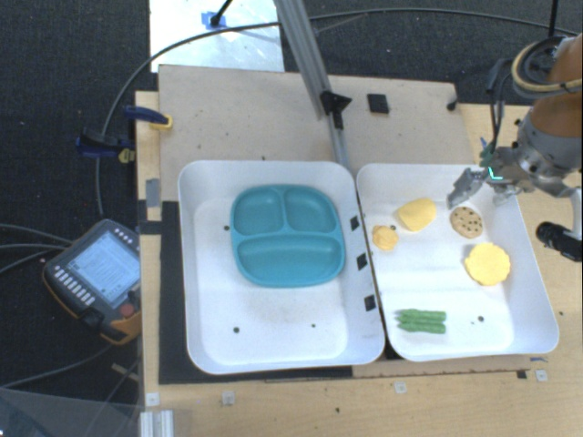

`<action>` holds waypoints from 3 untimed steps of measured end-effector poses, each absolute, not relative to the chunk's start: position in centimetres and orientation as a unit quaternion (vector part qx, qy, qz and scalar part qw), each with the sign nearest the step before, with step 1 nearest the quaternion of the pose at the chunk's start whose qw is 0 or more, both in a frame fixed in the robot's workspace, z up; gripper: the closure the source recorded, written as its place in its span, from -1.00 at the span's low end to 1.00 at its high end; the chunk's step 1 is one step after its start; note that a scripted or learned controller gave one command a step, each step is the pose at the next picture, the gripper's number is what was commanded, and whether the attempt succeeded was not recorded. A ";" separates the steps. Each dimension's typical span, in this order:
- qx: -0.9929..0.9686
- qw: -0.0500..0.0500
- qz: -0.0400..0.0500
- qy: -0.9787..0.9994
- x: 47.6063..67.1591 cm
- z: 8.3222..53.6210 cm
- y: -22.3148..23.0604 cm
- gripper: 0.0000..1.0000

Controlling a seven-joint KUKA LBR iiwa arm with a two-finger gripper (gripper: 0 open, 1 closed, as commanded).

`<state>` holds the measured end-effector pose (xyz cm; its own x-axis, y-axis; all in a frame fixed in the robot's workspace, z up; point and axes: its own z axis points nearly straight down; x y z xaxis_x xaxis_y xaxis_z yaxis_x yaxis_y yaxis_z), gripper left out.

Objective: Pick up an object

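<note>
The tool (pixel 474 188) hangs over the upper part of the right bin (pixel 537 335); whether it is wide or narrow cannot be told. Just below it lies a round speckled cookie (pixel 466 221), flat, with no long axis. Left of that, a yellow wedge (pixel 416 214) runs left-right. A small yellow piece (pixel 385 238), a yellow disc (pixel 487 264) and green beans (pixel 421 320), long axis left-right, lie apart. The left bin (pixel 196 335) holds a blue divided plate (pixel 288 236).

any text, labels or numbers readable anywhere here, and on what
None can be read.
Teach pendant: its lit screen shows content, too small and blurred to make out.
Blue divided plate, white bins and the food items: no markings visible.
</note>
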<state>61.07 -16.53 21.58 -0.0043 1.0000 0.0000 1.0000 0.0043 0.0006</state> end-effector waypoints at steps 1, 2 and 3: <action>0.705 0.001 0.001 0.709 61.1 21.6 -16.5 -1.00; 0.706 0.000 0.000 0.708 60.2 16.2 -16.6 -1.00; 0.707 0.000 -0.001 0.708 59.8 10.9 -17.5 -1.00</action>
<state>59.78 -17.51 10.90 -0.0012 1.0000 -0.0007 1.0000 0.0012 -0.0010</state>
